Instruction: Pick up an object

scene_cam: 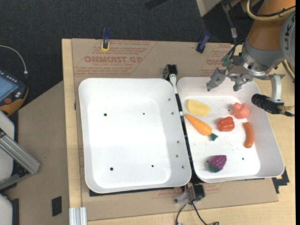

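Camera view looks down on two shallow white bins set side by side on a cardboard sheet point(140, 55). The left bin point(93, 102) offers a broad smooth floor with rounded rims, while the right bin point(267, 168) holds all the objects. The gripper point(228, 81) hangs above the far rim of the right bin, its two grey fingers point(214, 82) spread apart with nothing between them; open floor lies just under it, before the nearest pieces. Near the dividing edge rests a pale yellow lemon-like piece point(198, 108), and just beside it a tapered orange carrot point(199, 125) with a green tip, lying at a slant. Toward the middle sits a glossy red pepper point(226, 123); a lumpy pink piece point(240, 110) lies near it. A smooth orange-red sausage point(248, 134) lies lengthwise near the right rim. A knobbly purple grape cluster point(217, 162) sits apart toward the near rim. Two blue clamps point(106, 39) grip the cardboard's far edge.
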`<state>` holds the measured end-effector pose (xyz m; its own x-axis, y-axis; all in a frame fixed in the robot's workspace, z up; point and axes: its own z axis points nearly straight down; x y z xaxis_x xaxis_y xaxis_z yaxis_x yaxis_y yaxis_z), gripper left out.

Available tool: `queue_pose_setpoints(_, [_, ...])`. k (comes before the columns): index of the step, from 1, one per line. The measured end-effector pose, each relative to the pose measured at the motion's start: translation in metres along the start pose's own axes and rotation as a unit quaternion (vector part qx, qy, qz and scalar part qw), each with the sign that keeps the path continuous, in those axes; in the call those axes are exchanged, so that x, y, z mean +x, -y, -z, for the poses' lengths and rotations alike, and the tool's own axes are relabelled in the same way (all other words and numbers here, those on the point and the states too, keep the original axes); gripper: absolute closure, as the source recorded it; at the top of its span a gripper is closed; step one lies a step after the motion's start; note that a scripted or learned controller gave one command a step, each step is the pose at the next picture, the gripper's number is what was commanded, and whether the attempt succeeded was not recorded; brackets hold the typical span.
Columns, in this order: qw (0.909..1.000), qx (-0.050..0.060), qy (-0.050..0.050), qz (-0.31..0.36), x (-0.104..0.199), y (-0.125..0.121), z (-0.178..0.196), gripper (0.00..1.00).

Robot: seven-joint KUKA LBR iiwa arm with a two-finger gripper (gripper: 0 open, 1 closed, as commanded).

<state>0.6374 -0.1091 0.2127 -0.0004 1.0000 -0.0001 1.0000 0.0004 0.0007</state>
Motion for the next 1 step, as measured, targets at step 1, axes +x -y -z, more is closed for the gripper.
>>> queue_pose_setpoints(1, [1.0,0.005,-0.001,-0.001,-0.0019,0.0683,-0.0469,0.0])
